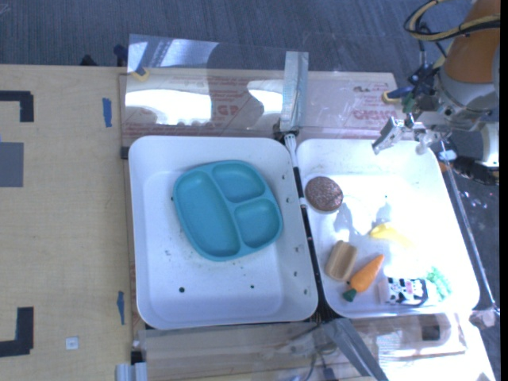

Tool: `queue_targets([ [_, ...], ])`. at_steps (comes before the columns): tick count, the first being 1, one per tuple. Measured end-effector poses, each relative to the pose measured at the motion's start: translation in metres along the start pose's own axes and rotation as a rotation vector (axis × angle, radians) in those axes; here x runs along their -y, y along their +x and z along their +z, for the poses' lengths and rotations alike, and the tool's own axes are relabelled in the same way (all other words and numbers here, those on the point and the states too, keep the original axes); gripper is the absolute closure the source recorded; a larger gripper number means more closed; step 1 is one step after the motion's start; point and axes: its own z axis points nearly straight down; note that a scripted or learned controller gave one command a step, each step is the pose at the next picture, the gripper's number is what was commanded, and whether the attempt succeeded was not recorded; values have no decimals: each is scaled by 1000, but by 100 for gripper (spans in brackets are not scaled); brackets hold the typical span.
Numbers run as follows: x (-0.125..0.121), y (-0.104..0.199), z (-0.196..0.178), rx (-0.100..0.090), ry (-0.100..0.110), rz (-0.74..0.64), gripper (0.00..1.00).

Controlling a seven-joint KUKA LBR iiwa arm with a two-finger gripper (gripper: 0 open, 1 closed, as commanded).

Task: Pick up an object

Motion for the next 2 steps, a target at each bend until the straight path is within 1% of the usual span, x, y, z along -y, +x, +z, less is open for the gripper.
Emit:
queue_targets([
  [1,21,12,113,2,-7,-156,0],
  [2,64,7,115,1,-3,-314,0],
])
